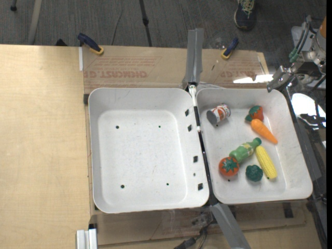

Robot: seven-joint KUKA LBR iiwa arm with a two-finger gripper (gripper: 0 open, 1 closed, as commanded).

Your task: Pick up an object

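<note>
Nothing lifted yet: gripper poised at the right bin's far right corner, finger state impossible to tell, carrot, corn and can untouched.

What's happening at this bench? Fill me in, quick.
A robot arm is set to pick an object out of the bins, but nothing is grabbed yet. Its pincer sits at the upper right, above the far corner of the right bin. That bin holds a small can, a carrot, a strawberry, a green bottle, a corn cob, a tomato and a broccoli piece, all lying untouched. The left bin sits beside it.
</note>
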